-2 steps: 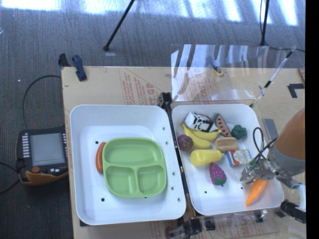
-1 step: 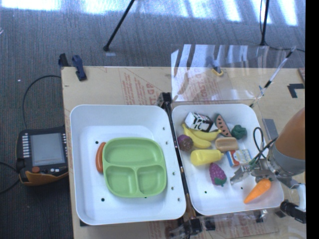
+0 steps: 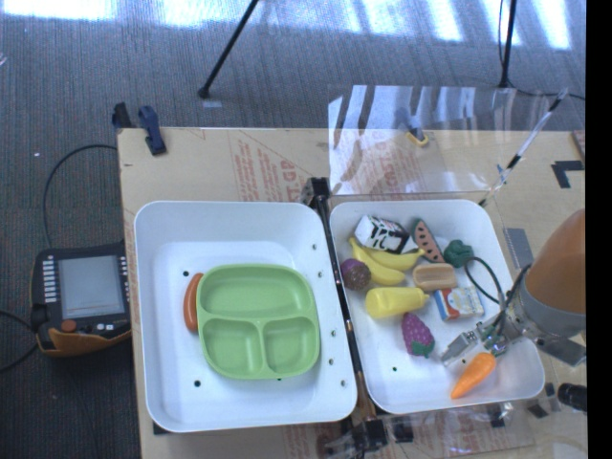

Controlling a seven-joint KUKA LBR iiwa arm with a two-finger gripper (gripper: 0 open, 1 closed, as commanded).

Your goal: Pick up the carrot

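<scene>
The carrot [image 3: 474, 375], orange with a green top, lies tilted in the near right corner of the right bin [image 3: 421, 400]. The gripper [image 3: 475, 343] hangs low over that corner, right at the carrot's green end, and its metal parts touch or overlap the top of the carrot. The grey arm with its orange band [image 3: 574, 268] comes in from the right edge. Whether the carrot is held cannot be made out.
Toy food crowds the right bin: a banana [image 3: 378, 264], a yellow piece [image 3: 394, 301], a strawberry [image 3: 417, 334], a bun [image 3: 433, 276], a small box [image 3: 463, 302], a watermelon slice [image 3: 426, 240]. The left bin [image 3: 163, 256] holds a green divided plate [image 3: 258, 318] and a sausage [image 3: 192, 301].
</scene>
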